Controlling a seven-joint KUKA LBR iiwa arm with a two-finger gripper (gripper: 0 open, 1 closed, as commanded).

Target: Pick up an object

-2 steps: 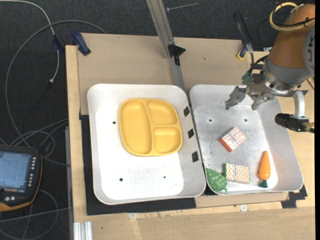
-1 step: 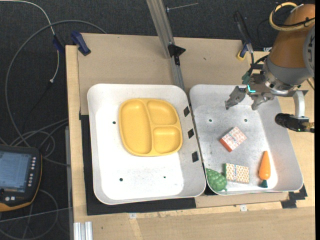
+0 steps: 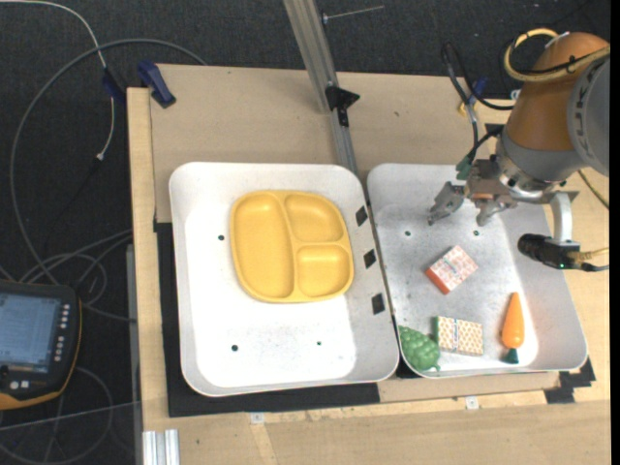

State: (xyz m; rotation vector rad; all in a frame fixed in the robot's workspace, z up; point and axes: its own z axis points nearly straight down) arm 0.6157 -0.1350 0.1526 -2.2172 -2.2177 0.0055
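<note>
- The small box (image 3: 451,268), red and white, is lying flat near the middle of the right bin (image 3: 542,303), turned at a slant so that its long axis is running from near-left to far-right; there is print on its top face, but it is too small to read.
- The gripper (image 3: 466,204) is hanging over the far part of the right bin, apart from the small box, with its fingers (image 3: 445,203) spreading wide and nothing between them.
- The carrot (image 3: 512,324) is resting toward the near right of the same bin, its long axis running near to far, the orange tip pointing far and the green end pointing near.
- The patterned packet (image 3: 458,335) is sitting just left of the carrot, its pattern showing no legible words.
- The green toy (image 3: 420,349) is lying at the near left corner of that bin, just beside the packet.
- The yellow divided tray (image 3: 291,244) is occupying the far half of the left bin (image 3: 199,289), its three compartments facing up.
</note>
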